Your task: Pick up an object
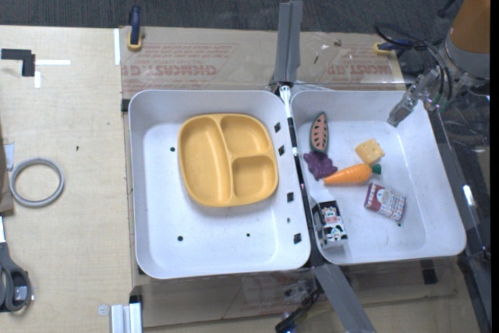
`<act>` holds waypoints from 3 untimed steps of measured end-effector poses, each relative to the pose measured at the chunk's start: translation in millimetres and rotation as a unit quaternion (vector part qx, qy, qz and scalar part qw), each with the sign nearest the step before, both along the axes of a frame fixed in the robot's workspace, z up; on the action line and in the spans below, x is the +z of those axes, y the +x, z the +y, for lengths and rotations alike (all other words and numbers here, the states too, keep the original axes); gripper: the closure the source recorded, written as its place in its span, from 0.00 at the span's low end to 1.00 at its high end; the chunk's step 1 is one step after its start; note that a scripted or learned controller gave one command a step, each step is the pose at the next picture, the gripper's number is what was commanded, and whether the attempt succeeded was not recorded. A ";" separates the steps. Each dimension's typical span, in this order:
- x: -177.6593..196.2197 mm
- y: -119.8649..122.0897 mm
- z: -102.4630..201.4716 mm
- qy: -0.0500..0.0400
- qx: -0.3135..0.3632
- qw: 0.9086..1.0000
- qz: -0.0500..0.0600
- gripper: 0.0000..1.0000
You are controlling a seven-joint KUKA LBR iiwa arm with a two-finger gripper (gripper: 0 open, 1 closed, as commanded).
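Note:
In the right bin (440,168) lie a watermelon slice (318,132), a purple grape bunch (318,164), an orange carrot (348,175), a yellow cheese block (369,150), a red packet (385,202) and a black-and-white carton (330,224). A yellow divided plate (228,159) sits in the left bin (156,230). My gripper (407,105) hangs above the right bin's back right corner, up and to the right of the cheese block, apart from every object. Nothing is seen held in it.
A grey tape roll (35,182) and scissors (12,288) lie on the wooden bench at the left. A grey post (288,43) stands behind the seam between the bins. Cables (398,39) run near the arm at the back right.

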State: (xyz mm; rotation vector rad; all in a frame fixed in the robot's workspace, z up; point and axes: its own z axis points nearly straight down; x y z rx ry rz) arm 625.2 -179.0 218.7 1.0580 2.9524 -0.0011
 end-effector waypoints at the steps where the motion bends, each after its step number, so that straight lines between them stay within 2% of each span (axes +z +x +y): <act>1: -126.2 -9.8 20.5 0.001 0.146 0.989 0.001 1.00; 2: -125.9 -33.3 -14.2 0.000 0.112 0.994 0.001 1.00; 3: -125.9 -33.2 -14.2 0.000 0.112 0.994 0.001 0.00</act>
